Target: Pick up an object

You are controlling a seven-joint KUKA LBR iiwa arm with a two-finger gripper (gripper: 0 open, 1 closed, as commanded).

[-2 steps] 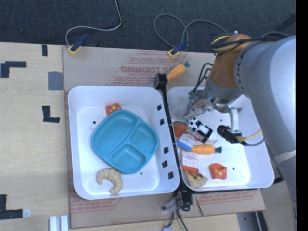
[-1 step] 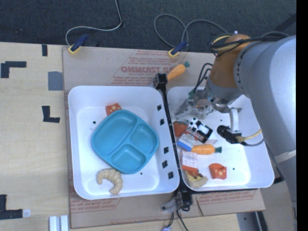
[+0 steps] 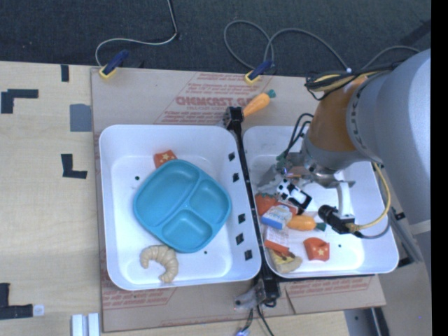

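Glossy blue divided plate (image 3: 182,205), rounded corners

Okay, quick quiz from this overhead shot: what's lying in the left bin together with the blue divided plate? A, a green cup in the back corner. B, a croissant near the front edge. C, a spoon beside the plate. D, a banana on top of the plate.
B: a tan croissant lies at the front of the left bin, just below the blue divided plate.
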